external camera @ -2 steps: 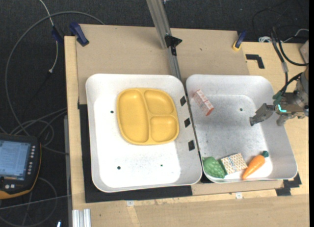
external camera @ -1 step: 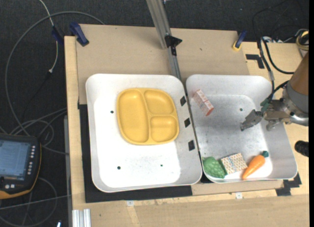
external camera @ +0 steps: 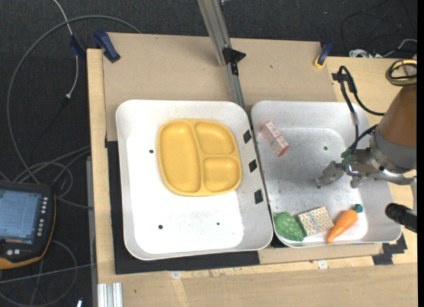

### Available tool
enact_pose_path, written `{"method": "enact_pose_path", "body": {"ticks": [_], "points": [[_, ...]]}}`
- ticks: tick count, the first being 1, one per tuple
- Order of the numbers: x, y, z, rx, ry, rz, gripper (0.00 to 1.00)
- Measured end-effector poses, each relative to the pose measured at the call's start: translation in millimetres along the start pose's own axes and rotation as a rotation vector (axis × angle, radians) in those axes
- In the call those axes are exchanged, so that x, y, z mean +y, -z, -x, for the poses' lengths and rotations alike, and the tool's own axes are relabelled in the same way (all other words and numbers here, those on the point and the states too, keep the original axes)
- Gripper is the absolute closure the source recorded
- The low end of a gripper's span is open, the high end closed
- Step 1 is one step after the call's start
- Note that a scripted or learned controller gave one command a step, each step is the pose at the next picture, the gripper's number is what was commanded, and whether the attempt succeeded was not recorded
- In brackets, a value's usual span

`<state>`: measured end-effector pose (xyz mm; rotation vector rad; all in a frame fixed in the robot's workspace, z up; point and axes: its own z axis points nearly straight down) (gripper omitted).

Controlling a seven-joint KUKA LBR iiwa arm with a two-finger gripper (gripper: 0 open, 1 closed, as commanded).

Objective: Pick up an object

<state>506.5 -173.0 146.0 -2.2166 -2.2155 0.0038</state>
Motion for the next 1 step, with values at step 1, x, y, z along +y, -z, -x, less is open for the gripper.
{"method": "enact_pose_path", "body": {"ticks": [1], "points": [[-1.0, -53.0, -0.7, 0.0, 0.0, 0.0, 0.0]]}}
